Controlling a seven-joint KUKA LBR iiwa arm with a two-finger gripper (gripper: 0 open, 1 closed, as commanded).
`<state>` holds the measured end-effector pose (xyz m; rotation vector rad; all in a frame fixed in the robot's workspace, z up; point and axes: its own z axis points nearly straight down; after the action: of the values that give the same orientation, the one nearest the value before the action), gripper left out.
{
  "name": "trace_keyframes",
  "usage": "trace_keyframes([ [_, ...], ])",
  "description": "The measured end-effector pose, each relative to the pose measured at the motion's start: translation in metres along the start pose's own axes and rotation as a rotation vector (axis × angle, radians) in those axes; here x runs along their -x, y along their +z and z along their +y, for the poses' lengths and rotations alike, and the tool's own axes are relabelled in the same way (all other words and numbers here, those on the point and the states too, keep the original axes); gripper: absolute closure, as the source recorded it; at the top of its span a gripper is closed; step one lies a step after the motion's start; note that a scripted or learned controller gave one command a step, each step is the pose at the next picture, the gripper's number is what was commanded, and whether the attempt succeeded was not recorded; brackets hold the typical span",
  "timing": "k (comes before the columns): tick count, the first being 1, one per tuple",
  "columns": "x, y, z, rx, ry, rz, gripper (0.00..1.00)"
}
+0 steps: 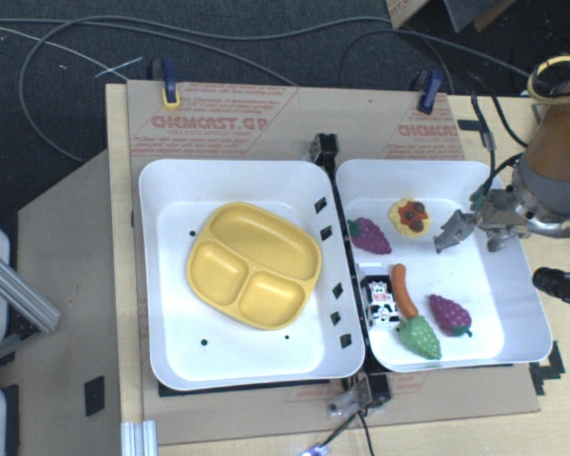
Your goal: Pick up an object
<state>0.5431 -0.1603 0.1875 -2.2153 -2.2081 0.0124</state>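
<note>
Hovering hand [474, 235]: fingers spread, nothing between them, over right bin [522, 302].
Nearest thing: tart [410, 217], just left of hand.
Purple grapes [449, 314]: below hand, apart.

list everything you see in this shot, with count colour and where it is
divided plate: 1, yellow, middle of left bin
left bin: 1, white, left half of bench
right bin: 1, white, right half of bench
grape bunches: 2, purple, right bin; one by the left wall, one lower right
tart: 1, yellow with red topping, upper right bin
carrot: 1, orange, centre of right bin
green toy: 1, green, front of right bin
small box: 1, black and white, beside the carrot
clamps: 2, blue, back edge of the board
gripper: 1, grey, over the right bin's upper right
arm: 1, grey with orange band, at right
</note>
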Motion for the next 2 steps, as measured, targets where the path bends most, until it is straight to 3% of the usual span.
trace_keyframes([
  [1,0.000,-0.007,0.003,0.014,-0.004,-0.003,0.00],
  [2,-0.003,0.046,-0.007,0.008,-0.003,-0.001,0.00],
])
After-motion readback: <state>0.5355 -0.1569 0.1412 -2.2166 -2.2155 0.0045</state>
